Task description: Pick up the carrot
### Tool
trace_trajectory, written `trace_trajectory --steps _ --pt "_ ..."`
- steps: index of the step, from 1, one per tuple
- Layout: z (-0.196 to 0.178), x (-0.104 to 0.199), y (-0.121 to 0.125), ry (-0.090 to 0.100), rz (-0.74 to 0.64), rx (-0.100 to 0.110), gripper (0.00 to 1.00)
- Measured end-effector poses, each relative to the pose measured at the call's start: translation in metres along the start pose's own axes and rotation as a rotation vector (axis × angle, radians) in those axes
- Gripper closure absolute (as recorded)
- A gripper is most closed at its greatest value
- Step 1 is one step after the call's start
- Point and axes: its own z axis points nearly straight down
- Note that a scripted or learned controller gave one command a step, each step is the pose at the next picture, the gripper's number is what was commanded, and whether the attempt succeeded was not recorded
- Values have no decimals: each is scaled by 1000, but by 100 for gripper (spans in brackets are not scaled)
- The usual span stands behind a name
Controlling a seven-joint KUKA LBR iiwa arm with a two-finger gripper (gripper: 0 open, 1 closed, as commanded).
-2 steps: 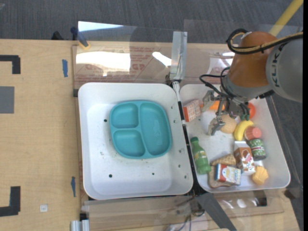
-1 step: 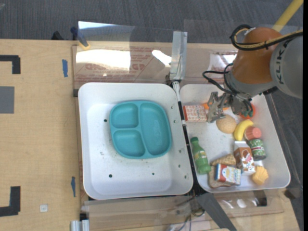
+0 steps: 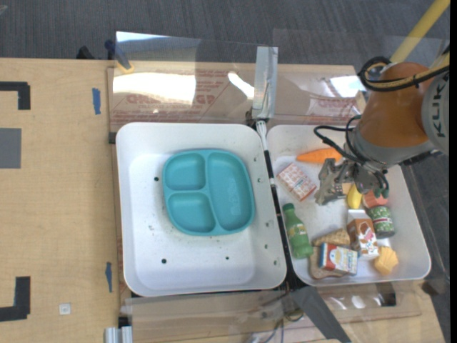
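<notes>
Although the grey two-finger gripper hangs low over the right-hand shallow white bin, the small orange toy carrot lies just beyond it, toward the bin's far wall and a little to the left in the camera view, its long axis running roughly left to right. Whether the jaws stand apart or together I cannot tell; their dark metal blurs into one shape, and nothing shows between them. A red-and-white patterned packet sits just left of the gripper, and a yellow block and a small red-and-green can crowd its right side. I judge the short shift toward the carrot unobstructed. The teal divided plate lies well apart in the left bin.
</notes>
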Motion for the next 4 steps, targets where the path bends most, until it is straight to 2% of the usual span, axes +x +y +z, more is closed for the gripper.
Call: trace_trajectory --steps 1,2,4 --pt "17 -6 -42 -10 178 -1 100" --pt "8 18 -7 2 323 -1 100" --pt "-14 14 -6 -12 320 0 100"
